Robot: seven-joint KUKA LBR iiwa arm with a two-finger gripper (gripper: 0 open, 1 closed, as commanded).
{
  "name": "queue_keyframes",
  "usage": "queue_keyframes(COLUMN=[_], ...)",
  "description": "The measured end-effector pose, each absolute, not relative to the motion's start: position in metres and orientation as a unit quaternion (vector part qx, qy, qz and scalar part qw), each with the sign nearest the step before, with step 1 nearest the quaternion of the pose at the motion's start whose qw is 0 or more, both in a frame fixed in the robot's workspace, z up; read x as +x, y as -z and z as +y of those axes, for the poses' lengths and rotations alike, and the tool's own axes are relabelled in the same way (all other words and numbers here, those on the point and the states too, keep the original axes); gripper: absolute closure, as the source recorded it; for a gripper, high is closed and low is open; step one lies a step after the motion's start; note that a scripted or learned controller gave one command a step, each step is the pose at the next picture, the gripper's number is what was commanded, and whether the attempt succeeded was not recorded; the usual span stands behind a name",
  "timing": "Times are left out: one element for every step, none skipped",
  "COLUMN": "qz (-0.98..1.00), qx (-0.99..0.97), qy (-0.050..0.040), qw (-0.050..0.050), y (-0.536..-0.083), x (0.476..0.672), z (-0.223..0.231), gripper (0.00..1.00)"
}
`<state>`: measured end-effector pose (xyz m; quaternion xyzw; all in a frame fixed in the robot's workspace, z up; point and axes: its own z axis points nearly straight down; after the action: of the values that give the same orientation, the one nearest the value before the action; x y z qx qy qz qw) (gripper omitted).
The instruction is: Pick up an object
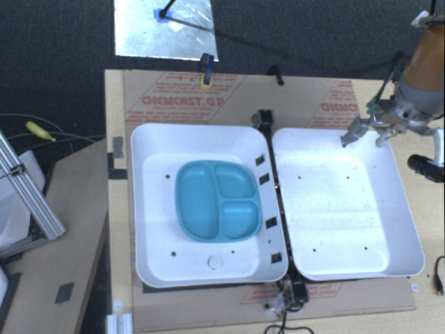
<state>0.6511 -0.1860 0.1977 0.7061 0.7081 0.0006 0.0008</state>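
You see two white bins side by side on the counter [174, 92]: the left bin [149, 186] and the right bin [389, 207], joined along a row of black clips [268, 179]. Red lettering [182, 101] runs across the brown board beneath them. A shiny foil sheet [139, 26] lies beyond the counter on dark carpet [49, 47]. At far left you find an aluminium rail [28, 186] and a yellow item [38, 129].
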Motion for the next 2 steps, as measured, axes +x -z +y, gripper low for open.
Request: queue_keyframes(qz=[0.706,0.706], qx=[0.708,0.708], qy=[0.0020,-0.0006], qw=[-0.003,0.001], y=[-0.151,-0.244], x=[0.580,0.483], z=[-0.208,-0.208], gripper=[0.00,0.00])
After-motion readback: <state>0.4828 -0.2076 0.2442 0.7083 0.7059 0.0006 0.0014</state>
